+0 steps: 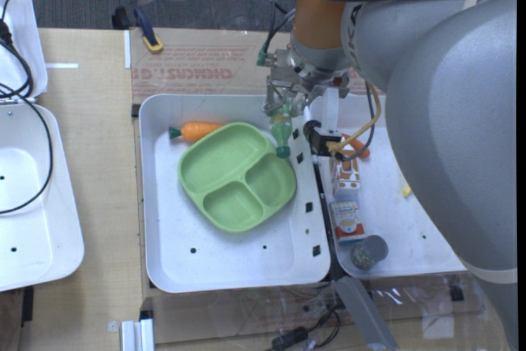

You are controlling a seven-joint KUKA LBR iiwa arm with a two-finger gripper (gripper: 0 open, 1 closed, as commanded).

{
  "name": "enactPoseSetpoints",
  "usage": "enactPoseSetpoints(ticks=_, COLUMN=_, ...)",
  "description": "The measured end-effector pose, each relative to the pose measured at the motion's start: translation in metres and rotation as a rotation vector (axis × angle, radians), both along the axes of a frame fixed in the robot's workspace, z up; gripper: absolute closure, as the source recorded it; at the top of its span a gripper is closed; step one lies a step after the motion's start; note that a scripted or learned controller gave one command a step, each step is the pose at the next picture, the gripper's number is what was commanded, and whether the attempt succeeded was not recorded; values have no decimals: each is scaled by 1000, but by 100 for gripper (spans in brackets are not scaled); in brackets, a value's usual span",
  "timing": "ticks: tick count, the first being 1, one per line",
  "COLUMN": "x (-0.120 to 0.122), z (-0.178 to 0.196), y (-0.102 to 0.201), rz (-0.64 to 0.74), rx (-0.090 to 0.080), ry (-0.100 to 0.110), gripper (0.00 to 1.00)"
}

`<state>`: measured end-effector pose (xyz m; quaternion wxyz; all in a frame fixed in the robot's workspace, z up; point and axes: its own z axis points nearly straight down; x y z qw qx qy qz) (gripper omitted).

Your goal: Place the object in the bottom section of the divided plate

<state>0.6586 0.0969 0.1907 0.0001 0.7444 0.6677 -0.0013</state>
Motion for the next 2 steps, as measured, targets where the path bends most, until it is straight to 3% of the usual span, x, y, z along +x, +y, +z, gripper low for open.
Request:
enactPoseSetpoints(ticks=1, x=0, z=-32, y=58, rz=-31, rx=-1, ry=2, gripper=100)
enactPoseSetpoints(ticks=2, x=0, z=-32, y=58, rz=-31, rx=-1, ry=1, gripper=0)
